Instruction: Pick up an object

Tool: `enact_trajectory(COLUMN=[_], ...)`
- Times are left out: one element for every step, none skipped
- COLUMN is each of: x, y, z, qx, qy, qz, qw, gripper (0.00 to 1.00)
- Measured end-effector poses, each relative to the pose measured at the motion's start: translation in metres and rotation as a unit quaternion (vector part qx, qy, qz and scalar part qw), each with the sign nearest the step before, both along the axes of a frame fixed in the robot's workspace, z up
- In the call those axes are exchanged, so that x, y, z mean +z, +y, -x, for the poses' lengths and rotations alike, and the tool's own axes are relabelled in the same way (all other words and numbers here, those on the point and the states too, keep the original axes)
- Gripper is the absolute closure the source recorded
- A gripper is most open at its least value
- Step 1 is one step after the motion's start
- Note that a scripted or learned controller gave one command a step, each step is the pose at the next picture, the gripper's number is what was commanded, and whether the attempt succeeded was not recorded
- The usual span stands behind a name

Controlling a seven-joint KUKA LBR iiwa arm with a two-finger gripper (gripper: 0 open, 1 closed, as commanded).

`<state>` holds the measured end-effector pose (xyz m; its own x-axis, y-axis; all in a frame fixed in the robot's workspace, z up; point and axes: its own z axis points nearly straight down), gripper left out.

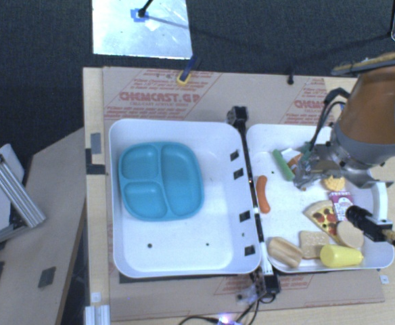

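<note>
The gripper (306, 175) hangs low in the right bin (279, 141); its grasp state cannot be told. The nearest target, a green toy vegetable (283, 164), lies just left of it, long axis running diagonally from upper left to lower right.

The scene is viewed by a single fixed camera, set above the desk (150, 90) and tilted downward. Both white bins are taken in whole: the left bin (177, 246) is seen near the frame's centre, and the right bin (285, 137) just beside it. The desk's far edge and the dark floor (35, 53) beyond it are also included. The arm (380, 107) is seen entering over the right bin.
</note>
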<state>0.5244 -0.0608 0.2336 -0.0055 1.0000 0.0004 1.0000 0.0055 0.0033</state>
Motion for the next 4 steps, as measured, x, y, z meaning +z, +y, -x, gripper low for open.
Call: enact_trajectory(x=[-0.02,-0.005,-0.02,-0.019], y=[-0.005,-0.008,-0.006,-0.004], z=[0.003,0.012,0.005,0.003], qx=[-0.002,-0.002,-0.001,-0.001], qy=[0.002,0.0,0.002,0.001], qz=[0.0003,0.0003,0.0003,0.0002], qw=[1.0,1.0,1.0,1.0], gripper=[1.0,1.0,1.0,1.0])
